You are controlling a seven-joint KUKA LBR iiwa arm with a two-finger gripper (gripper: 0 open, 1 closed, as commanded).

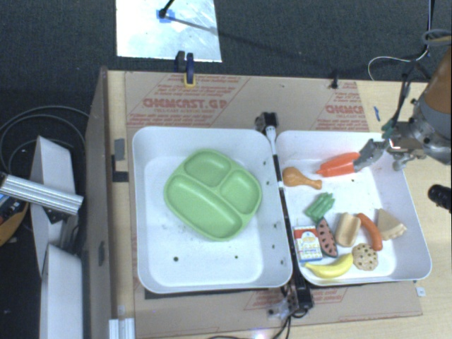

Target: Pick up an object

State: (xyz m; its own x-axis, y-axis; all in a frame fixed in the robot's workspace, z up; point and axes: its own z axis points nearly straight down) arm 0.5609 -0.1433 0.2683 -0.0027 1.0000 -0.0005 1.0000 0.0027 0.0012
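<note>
The right bin (415, 240) holds several toy foods: an orange carrot (337, 164), a chicken drumstick (302, 179), a green vegetable (320, 205), a watermelon slice (325, 237), a small red box (306, 244), a banana (330, 265), a cookie (365, 257), a bread roll (346, 228), a sausage (370, 230) and a tan wedge (389, 224). My gripper (385, 155) hangs over the bin's far right part, open. Its left finger (367, 152) is at the carrot's right end. Nothing sits between the fingers.
The left bin (143, 210) holds a green divided plate (213, 193). A black clamp (268, 123) sits at the far end of the rim the bins share. A cable (402, 83) hangs by the arm at the right. Cardboard lines the bench under both bins.
</note>
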